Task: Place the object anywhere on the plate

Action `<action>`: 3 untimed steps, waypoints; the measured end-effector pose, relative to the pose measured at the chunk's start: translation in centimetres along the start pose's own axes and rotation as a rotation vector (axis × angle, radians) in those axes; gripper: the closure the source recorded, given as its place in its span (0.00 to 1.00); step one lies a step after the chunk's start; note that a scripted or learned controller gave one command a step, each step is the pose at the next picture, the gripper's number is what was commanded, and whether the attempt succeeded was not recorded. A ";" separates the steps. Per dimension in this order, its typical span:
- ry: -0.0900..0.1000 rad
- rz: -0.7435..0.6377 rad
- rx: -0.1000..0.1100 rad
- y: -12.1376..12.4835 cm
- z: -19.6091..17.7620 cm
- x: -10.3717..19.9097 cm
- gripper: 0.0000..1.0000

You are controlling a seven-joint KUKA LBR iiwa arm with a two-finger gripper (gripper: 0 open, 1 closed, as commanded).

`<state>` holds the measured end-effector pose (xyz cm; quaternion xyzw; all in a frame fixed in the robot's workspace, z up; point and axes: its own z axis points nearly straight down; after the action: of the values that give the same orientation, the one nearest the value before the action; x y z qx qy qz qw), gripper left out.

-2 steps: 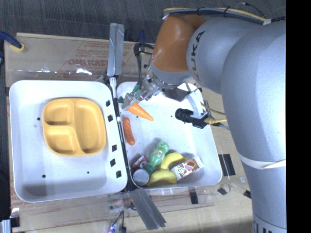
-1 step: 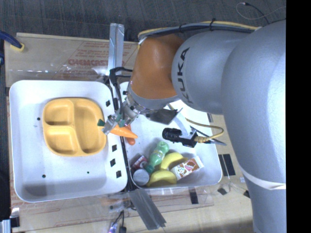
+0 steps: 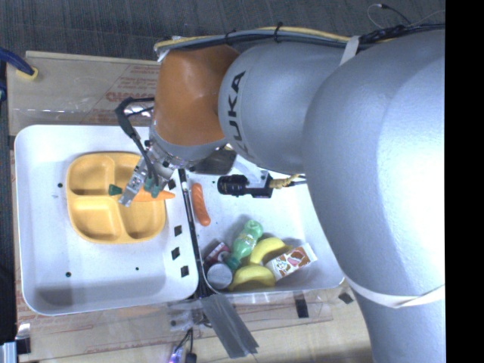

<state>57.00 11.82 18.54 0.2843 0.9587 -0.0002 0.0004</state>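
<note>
The left bin [image 3: 38, 278] holds a yellow plate [image 3: 94, 203] with divided sections, set toward the bin's upper half. Over the plate's right side hangs the gripper [image 3: 142, 181], its fingers closed on a toy carrot [image 3: 147, 195]; the carrot's orange body sticks out to the right, and a bit of green shows at its left end, above the plate's right sections. The grey arm [image 3: 340, 112] with its orange band [image 3: 189, 97] reaches in from the right. In the right bin [image 3: 321, 225] lie a sausage [image 3: 200, 204] near the divider, a green bottle [image 3: 243, 242], two bananas [image 3: 261, 263], a small carton [image 3: 291, 261] and a can [image 3: 218, 274].
</note>
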 end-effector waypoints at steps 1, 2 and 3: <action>0.005 0.085 0.005 2.1 0.6 5.2 1.00; 0.003 0.085 0.004 2.2 0.6 5.1 0.00; -0.002 -0.203 -0.001 1.6 -9.2 -0.1 0.00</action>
<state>57.98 13.07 27.74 0.1858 0.9826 -0.0002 0.0014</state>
